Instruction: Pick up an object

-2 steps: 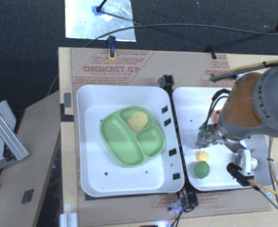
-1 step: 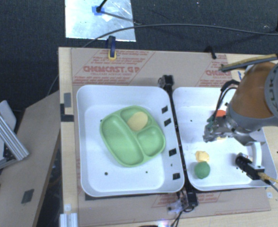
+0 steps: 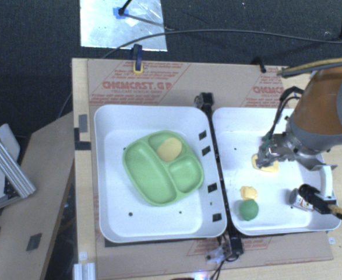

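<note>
Pincer [image 3: 268,155]: low in the right bin [image 3: 240,124], near its middle, right above the yellow piece; opening cannot be told from this angle, and no grip on anything can be made out.
Yellow piece [image 3: 270,167]: flat, pale yellow, irregular outline, partly hidden by the pincer; on the bin floor directly under the pincer, contact unclear.
Small yellow lump [image 3: 249,192]: rounded, deeper yellow, in the right bin, towards the near edge and apart from the pincer.
Green ball [image 3: 249,209]: round, mid green, just beside the small yellow lump on its near side.
Arm [image 3: 325,107]: grey with an orange band, reaching in from the right over the right bin.
Left bin [image 3: 115,217]: white and shallow, touching the right bin along the middle seam.
Green plate [image 3: 153,179]: light green, three compartments, tilted diagonally in the middle of the left bin.
Yellow ball [image 3: 170,149]: smooth and rounded, in the plate's far small compartment.
Tabletop [image 3: 176,80]: covered by a brown sheet with red print, under both bins.
</note>
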Controlling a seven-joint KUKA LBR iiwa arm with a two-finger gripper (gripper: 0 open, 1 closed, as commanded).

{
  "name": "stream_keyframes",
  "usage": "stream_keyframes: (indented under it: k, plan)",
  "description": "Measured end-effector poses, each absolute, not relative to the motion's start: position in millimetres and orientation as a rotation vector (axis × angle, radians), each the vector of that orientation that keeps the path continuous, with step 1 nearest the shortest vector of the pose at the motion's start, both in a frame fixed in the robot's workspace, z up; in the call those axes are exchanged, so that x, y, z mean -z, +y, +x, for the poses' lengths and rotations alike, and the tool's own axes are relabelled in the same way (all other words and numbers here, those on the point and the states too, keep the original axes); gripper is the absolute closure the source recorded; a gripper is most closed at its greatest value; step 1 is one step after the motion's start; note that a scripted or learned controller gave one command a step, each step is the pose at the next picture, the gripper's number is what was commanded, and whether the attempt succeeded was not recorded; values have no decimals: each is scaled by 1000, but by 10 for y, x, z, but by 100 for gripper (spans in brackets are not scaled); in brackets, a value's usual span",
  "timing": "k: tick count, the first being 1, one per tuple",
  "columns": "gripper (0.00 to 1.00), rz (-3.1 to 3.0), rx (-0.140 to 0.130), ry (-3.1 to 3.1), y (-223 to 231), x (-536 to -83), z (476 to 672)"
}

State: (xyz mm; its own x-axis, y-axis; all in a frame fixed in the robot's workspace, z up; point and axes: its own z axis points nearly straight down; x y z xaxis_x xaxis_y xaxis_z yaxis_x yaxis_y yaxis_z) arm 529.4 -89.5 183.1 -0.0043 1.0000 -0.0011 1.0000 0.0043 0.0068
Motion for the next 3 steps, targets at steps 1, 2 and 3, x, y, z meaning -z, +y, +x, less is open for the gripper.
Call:
stream_keyframes:
  k: [1, 2, 3]
  plan:
    - [100, 2212, -7, 2222, -897, -2252, 5314]
    - [100, 2209, -6, 2233, -307, -2341, 5270]
    - [100, 2212, -4, 2232, 139, -2301, 5212]
